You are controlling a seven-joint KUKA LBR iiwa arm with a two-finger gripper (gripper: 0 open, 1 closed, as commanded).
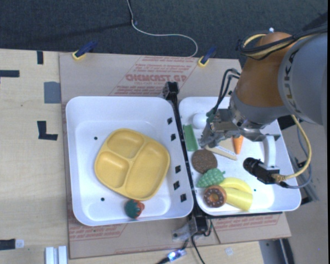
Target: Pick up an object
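The right bin holds several toy foods: a brown round patty, a green leafy piece, a chocolate donut, a yellow banana, an orange carrot, a white egg, a green strip and a beige stick. My gripper hangs low over the bin's upper left part, just above the patty and next to the egg. Nothing shows between its fingers.
The left bin carries a yellow divided plate and a small red and green fruit near its front wall. A black divider runs between the bins. The arm's orange band looms over the right bin's back.
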